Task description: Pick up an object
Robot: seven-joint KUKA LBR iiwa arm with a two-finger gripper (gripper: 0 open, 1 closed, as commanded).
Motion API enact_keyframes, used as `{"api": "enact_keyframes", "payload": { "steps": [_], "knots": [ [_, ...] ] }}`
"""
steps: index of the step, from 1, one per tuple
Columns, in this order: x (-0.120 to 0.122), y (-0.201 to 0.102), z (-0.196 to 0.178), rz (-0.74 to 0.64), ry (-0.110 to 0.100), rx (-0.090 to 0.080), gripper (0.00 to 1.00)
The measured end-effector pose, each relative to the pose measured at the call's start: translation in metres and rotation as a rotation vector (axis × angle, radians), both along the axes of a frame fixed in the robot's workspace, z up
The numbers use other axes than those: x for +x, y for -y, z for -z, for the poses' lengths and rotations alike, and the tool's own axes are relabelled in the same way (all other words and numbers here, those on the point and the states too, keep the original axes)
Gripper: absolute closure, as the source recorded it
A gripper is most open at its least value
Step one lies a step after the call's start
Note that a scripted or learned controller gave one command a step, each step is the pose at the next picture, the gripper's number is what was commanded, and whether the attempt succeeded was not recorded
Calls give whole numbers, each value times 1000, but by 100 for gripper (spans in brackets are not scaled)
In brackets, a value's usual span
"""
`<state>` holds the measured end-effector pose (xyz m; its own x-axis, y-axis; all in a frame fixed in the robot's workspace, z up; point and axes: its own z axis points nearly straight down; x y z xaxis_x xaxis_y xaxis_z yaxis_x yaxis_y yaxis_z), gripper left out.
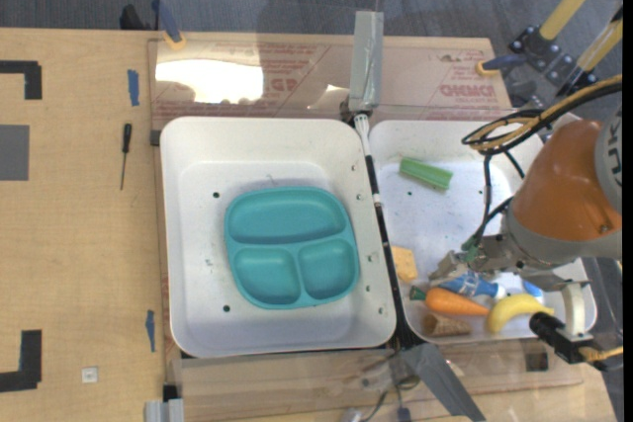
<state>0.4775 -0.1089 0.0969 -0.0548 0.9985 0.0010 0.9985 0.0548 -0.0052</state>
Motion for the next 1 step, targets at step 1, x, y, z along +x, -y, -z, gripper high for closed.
{"api": "enact_keyframes", "payload": {
  "steps": [1],
  "knots": [
    [2,-1,-11,-1,6,0,100]
  ]
}}
